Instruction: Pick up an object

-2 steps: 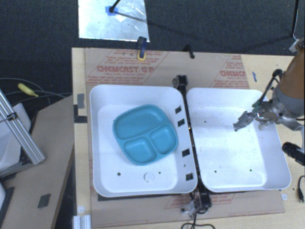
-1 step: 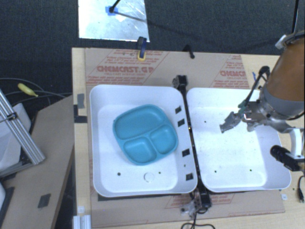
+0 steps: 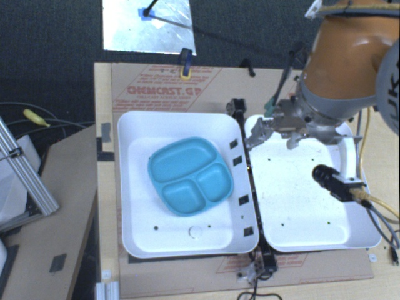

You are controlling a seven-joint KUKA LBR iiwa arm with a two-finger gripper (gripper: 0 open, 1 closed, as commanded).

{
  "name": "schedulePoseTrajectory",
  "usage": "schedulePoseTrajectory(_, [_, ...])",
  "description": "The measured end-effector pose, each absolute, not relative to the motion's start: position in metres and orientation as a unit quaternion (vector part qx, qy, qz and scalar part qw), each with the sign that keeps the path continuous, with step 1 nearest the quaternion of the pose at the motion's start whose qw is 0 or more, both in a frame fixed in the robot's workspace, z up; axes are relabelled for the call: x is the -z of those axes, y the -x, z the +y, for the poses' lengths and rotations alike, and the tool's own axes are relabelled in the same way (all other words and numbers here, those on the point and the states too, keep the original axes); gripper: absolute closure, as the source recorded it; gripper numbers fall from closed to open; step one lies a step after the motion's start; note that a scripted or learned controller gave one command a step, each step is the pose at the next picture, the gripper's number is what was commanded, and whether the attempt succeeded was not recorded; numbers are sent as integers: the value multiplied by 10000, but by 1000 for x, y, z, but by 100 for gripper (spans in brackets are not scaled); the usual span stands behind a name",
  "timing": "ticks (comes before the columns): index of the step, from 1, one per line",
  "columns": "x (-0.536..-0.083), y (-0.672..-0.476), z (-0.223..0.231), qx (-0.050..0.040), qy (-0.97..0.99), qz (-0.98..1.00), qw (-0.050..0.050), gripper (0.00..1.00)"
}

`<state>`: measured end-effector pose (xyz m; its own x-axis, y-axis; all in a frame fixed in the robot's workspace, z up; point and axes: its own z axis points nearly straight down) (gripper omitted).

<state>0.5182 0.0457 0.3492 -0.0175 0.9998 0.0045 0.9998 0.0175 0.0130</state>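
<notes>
Gripper (image 3: 274, 140) hangs over the right bin's (image 3: 300, 230) far left corner, fingers spread, grasping nothing. Blue tray (image 3: 187, 175) lies flat mid left bin (image 3: 134, 167), well apart.

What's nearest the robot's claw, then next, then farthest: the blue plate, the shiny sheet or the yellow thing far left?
From the gripper:
1. blue plate, in the left bin.
2. shiny sheet, up top past the bins.
3. yellow thing, far left.
</notes>
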Motion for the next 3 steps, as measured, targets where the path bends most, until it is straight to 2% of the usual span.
schedulePoseTrajectory(1, [-329,-485,142,-17,-7019,7123,-11,0])
schedulePoseTrajectory(2, [-372,-547,138,-41,-7054,7088,28,0])
schedulePoseTrajectory(3, [-431,-518,195,-45,-7033,7109,5,0])
